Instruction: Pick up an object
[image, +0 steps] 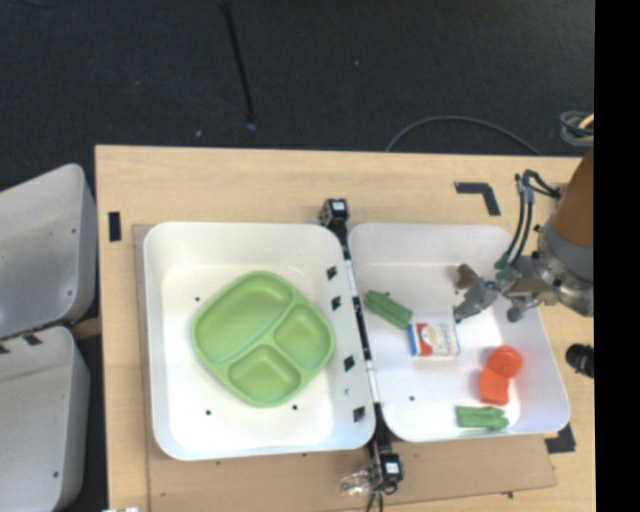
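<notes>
The right bin (400, 250) holds a small green block (387, 308) near its left wall. A white box with red and blue print (433, 340) lies in the middle, an orange object (500, 374) to its right, and a green piece (481, 417) by the front edge. My gripper (466, 291) reaches in from the right and hangs over the upper middle of this bin, just above and right of the white box. Its fingers (470, 306) are spread open with nothing between them.
A green divided plate (263, 338) lies in the left bin (160, 300). A ridge with black clips (352, 330) separates the two bins. Cables (522, 225) trail from the wrist at the right edge. Wooden bench (250, 180) surrounds both bins.
</notes>
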